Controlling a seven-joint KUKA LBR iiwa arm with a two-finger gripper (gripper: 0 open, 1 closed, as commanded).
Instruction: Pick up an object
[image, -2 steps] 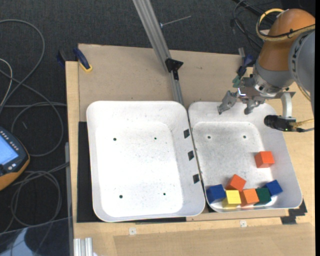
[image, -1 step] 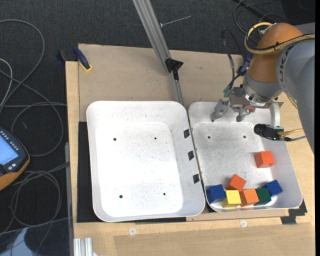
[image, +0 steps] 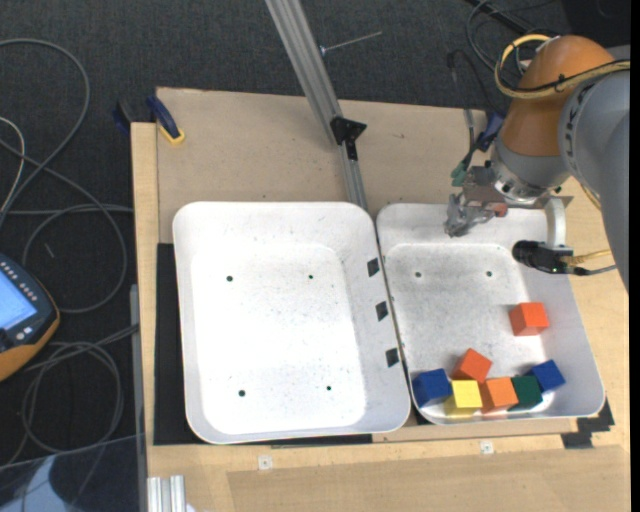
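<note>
Right now my gripper (image: 461, 222) hangs over the far edge of the right-hand bin (image: 440, 300), just inside its rim and toward the far left corner of that bin. From this slanted camera I cannot tell how it is set, and I see no object on it. The grey arm (image: 590, 110) with its orange band (image: 545, 85) comes in above the bin's far right corner.

All the blocks I could go for sit in the right-hand bin, well apart from the gripper. One orange block (image: 529, 318) lies alone near the right edge, about halfway down. The rest are bunched along the near edge: a blue block (image: 431, 385) at the left of the group, a yellow block (image: 466, 394) touching it, an orange block (image: 475, 363) tilted just behind the yellow one, another orange block (image: 498, 393) beside the yellow, then a green block (image: 526, 389), and a second blue block (image: 547, 375) toward the near right corner.

Beside it, the left-hand bin (image: 200, 300) shares the bench (image: 250, 140), and a blue-and-yellow clamp (image: 166, 119) grips the bench's far left corner.
</note>
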